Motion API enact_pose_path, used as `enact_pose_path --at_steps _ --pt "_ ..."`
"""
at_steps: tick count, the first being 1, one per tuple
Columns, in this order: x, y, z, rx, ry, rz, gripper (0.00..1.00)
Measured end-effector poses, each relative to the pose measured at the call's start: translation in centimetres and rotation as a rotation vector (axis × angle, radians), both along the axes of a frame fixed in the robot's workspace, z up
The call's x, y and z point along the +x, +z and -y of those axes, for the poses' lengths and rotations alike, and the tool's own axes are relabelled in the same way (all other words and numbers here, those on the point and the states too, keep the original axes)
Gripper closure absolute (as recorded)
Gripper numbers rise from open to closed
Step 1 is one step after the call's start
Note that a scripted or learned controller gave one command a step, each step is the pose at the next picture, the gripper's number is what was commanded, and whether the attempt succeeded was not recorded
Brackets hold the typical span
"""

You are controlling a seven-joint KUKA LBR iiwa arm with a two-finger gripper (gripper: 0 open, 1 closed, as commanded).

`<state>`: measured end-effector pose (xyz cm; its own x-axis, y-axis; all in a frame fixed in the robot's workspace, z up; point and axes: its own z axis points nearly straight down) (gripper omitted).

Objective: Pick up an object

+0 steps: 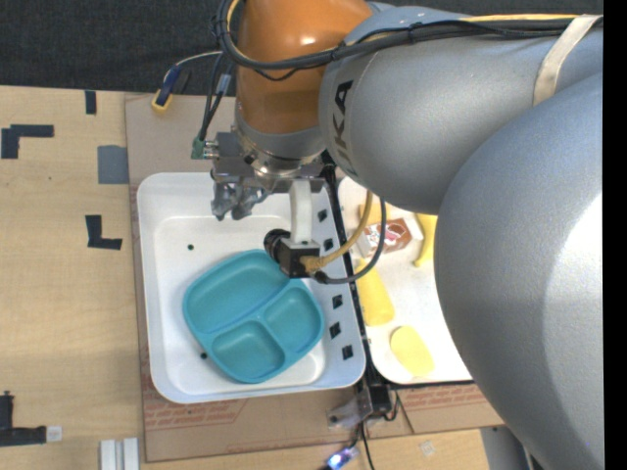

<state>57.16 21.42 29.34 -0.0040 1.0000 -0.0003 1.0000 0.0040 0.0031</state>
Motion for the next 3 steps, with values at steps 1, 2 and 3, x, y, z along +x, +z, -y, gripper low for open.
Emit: enact_pose_path --at_steps 1,2,3 --pt "-3.8 -6.4 -1.9 -0.001 -0.002 -0.006 1.0" --pt "-5.6 -13.8 -1.9 -0.001 -0.002 -0.007 1.0" --pt "-2.9 -20.7 0.0 0.003 -0.004 0.003 1.0"
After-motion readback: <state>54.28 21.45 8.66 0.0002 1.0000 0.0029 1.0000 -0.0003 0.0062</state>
